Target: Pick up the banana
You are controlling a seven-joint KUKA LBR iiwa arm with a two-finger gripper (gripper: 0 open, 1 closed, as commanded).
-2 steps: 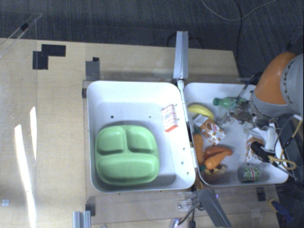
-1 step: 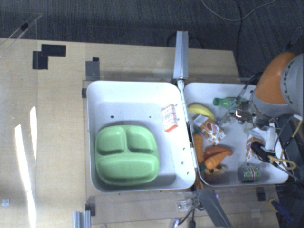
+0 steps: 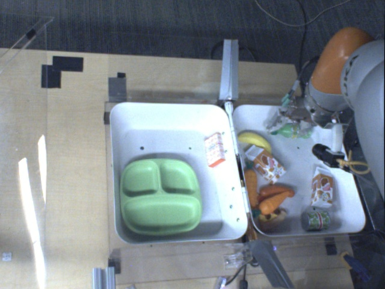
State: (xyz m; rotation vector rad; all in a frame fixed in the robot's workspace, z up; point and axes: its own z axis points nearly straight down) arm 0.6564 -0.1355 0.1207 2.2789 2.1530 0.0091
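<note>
The banana (image 3: 255,139) lies in the right bin (image 3: 355,212), at its upper left corner against the wall shared with the left bin (image 3: 120,161), its long axis running roughly left to right with a slight curve. The claw (image 3: 293,114) hovers over the bin's top edge, to the banana's upper right and near it; whether it is wide or narrow I cannot tell. I count one banana, two carrots (image 3: 274,198), two patterned packets (image 3: 267,164) and one can (image 3: 317,220) in the right bin. The left bin holds one green tray (image 3: 160,195) and one small carton (image 3: 215,149).
</note>
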